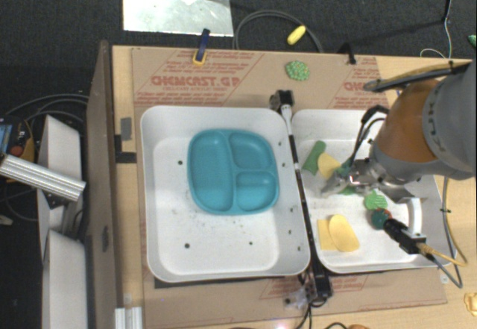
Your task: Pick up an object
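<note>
Yellow piece (328, 164) near right bin's (335, 122) far edge, beside jaws (333, 184) lowered for grasping; jaws' opening impossible to tell.

Left of my claw (333, 185) sits a teal plate (232, 171) in a white bin (171, 245) — closer by, yellow pieces (339, 233) and a green block (314, 155).

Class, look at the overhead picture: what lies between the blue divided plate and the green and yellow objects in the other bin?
In the camera view, between the blue plate and those objects run the two bins' meeting rims, plus bare white bin floor.
</note>
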You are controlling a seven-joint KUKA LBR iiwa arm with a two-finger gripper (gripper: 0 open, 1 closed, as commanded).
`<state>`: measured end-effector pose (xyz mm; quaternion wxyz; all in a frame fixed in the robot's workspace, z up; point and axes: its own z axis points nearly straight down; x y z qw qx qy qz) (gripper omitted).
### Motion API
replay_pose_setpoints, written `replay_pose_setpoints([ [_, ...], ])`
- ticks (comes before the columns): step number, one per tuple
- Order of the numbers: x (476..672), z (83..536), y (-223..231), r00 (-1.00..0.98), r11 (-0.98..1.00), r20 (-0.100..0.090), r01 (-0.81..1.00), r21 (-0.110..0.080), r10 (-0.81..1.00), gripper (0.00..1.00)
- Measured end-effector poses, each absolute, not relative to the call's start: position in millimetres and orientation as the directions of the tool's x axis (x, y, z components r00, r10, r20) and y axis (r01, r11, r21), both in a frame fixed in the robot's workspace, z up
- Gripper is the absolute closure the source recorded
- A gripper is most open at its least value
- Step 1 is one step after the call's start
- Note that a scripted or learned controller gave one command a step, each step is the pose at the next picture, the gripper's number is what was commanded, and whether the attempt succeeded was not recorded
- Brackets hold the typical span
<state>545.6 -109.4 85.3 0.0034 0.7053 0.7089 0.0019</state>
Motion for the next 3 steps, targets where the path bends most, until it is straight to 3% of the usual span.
replay_pose_setpoints([
  [1,571.8,86,-121,-0.005,0.005,-0.001,1.000,0.005,1.000,0.00],
  [2,571.4,97,-121,-0.007,0.007,-0.001,1.000,0.006,1.000,1.00],
  [3,508.0,189,-50,-0.010,0.010,0.004,1.000,0.002,1.000,1.00],
])
